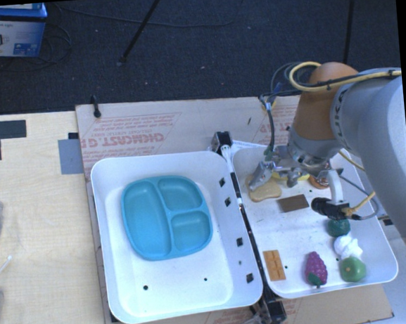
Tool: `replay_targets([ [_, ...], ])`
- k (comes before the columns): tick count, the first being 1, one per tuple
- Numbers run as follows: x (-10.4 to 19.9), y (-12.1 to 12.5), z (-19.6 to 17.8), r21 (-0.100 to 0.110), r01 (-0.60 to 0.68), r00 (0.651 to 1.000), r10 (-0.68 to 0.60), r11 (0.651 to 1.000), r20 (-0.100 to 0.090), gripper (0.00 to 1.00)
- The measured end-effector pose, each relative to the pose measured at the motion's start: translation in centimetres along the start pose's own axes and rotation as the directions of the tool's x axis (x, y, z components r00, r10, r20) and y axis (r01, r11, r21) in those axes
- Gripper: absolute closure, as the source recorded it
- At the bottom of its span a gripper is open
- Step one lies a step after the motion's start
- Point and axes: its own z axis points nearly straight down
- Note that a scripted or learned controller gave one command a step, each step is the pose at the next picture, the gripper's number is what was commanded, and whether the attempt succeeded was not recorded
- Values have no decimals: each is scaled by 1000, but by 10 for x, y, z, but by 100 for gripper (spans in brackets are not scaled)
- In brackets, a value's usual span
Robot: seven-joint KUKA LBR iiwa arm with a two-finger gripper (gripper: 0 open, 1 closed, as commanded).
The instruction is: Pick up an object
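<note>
White plastic, two shallow bins side by side on a pale worktop (40, 242). Left bin (164, 281): one blue divided plate (167, 216), nothing else. Right bin (294, 238): tan flat piece (262, 192) in the far corner beside the divider; brown tile (293, 203) just to its right; orange wafer (273, 265) near the front by the divider; purple grape bunch (315, 268) beside it; green fruit (353, 271), white item (348, 248) and teal item (339, 227) stacked up the right side. Tool (278, 174): low over the far left of the right bin, right above the tan flat piece, which appears to be the likeliest pick. Whether the tool is wide or narrow cannot be told from this angle, and nothing is visibly held. Handling note, as a judgement: the piece lies flat and close to the bin wall, so the grasp should centre on its body, approach straight down, close across the narrower dimension and lift vertically. The neighbouring brown tile is near enough to be nudged.
</note>
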Motion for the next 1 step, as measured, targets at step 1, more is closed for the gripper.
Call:
replay_targets([
  [1, -6, 0, 0, 0, 0, 1000, 0, 1000, -1, 0],
])
